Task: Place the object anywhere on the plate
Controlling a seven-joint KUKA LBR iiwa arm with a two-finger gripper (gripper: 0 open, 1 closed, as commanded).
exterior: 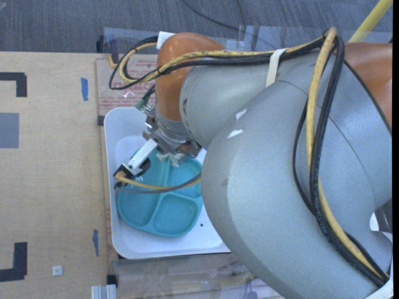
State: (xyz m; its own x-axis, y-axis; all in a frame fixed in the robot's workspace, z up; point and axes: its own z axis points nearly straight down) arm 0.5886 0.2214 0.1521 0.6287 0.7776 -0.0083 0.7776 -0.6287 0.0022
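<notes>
1. Camera view: grey carpet behind a tan counter (50, 167) bearing a white bin (162, 246).
2. Blue divided plate (163, 207) lies in that bin, partly under the arm (280, 167).
3. End effector (167, 157) sits low over the plate's upper edge; its opening cannot be told, nor can any object be made out.

My grey arm (293, 167) comes in from the right, big and close to the camera, cables running along it. Orange wrist band (181, 48) up top, my gripper (163, 151) pointing down-left below it; finger state not readable.
</notes>
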